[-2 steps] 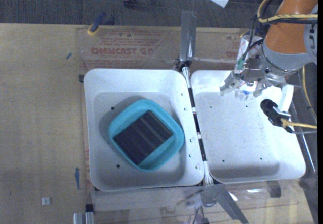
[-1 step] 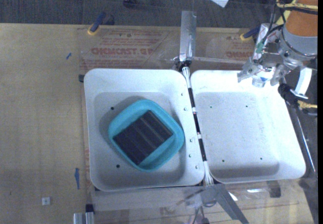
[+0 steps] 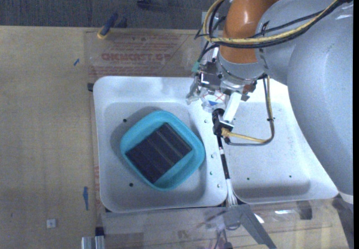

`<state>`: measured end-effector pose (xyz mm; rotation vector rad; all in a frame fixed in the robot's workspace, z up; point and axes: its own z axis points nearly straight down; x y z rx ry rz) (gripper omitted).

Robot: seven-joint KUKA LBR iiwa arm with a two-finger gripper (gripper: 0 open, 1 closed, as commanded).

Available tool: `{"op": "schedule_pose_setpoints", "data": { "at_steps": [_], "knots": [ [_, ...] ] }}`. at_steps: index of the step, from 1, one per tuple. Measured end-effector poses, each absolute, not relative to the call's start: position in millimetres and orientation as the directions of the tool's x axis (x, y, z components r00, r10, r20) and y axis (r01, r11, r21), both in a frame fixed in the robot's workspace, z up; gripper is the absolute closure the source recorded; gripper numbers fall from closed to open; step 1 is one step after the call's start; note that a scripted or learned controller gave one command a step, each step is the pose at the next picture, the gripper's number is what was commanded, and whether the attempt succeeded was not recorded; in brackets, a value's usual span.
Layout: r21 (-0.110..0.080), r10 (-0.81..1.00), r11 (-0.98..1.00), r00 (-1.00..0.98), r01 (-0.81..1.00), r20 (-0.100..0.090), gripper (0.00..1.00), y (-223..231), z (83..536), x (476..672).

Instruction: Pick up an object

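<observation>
Hovering over the ridge between the two bins, the gripper point(image 3: 208, 98) gives no clue to its state; I cannot tell. Descending there, it could strike the rim and miss the blue container point(image 3: 162, 148) in the left bin point(image 3: 109, 102).

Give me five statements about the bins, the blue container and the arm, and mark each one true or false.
1. The blue container lies in the left bin. True.
2. The dark block rests on the bench beside the bins. False: it sits inside the blue container.
3. The gripper is above the far end of the ridge between the two bins. True.
4. The blue container is clamped by the gripper. False: it lies apart from it, nearer the camera.
5. The arm comes in from the left of the view. False: it comes in from the right.
</observation>
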<state>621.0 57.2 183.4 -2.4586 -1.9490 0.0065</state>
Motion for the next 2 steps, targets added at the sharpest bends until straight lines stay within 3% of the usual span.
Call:
{"op": "schedule_pose_setpoints", "data": {
  "at_steps": [1, 2],
  "knots": [
    [-0.007, 0.974, -0.227, 0.227, 0.974, -0.001, 1.0, 57.7, 192.4, 621.1],
    [0.0, 0.996, -0.092, 0.092, 0.996, -0.001, 1.0, 27.4, 282.8, 641.9]
  ]
}}
